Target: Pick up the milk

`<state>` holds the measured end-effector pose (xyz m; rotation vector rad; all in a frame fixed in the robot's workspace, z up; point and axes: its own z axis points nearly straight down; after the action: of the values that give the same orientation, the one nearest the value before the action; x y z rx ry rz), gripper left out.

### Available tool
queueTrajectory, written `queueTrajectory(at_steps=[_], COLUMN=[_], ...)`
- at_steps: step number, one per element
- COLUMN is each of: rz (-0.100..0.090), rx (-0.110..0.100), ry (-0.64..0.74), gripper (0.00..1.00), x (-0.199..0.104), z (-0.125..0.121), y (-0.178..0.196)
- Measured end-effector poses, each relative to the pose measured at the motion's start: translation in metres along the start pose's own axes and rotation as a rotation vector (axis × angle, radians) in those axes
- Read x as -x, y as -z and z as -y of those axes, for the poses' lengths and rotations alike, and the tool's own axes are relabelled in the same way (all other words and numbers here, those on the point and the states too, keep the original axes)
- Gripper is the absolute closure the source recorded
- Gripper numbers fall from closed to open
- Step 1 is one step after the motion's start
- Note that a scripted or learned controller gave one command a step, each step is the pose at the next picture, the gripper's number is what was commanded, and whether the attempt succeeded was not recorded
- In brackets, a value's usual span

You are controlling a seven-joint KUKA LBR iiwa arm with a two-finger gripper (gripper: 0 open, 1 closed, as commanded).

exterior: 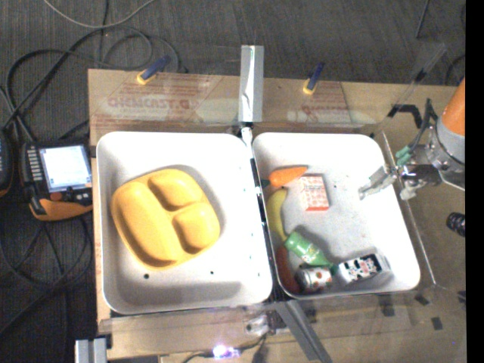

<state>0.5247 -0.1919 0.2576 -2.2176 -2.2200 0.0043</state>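
The milk, a small white and dark-printed carton (361, 268), lies on its side near the 5 o'clock corner of the right white shallow plastic bin (393, 225), just beside a red-and-silver can (313, 278) at its 9 o'clock side. A green plastic bottle (305, 248) lies tilted just at 11 o'clock of the can, and a dark red object (281, 262) sits by the bin's left wall, too shadowed to identify. At 12 o'clock from the bottle a yellow banana (277, 210) runs along the left wall, with an orange carrot (287, 176) at its top end and a small red-and-white printed box (314, 192) just at 3 o'clock of the banana. The tool (374, 185) hovers over the bin's 3 o'clock side, well apart from the milk, its thin fingers (369, 188) pointing toward 9 o'clock; whether they are spread or pressed together cannot be told, and nothing shows between them. The left white bin (113, 278) holds a yellow three-section plastic tray (166, 216). Both bins rest on the brown table (174, 100), with a small screen device (60, 169) on the floor at its 9 o'clock.
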Motion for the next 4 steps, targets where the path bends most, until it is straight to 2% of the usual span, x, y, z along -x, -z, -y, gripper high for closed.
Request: queueTrajectory(at_steps=[1, 2, 4], rz=[0.002, 0.002, 0.002], rx=[0.01, 0.008, 0.008], ry=[-0.175, -0.119, -0.119], gripper=[0.0, 0.0, 0.0], x=[-0.037, -0.003, -0.003], z=[0.003, -0.05, -0.05], y=[-0.166, -0.166, -0.166])
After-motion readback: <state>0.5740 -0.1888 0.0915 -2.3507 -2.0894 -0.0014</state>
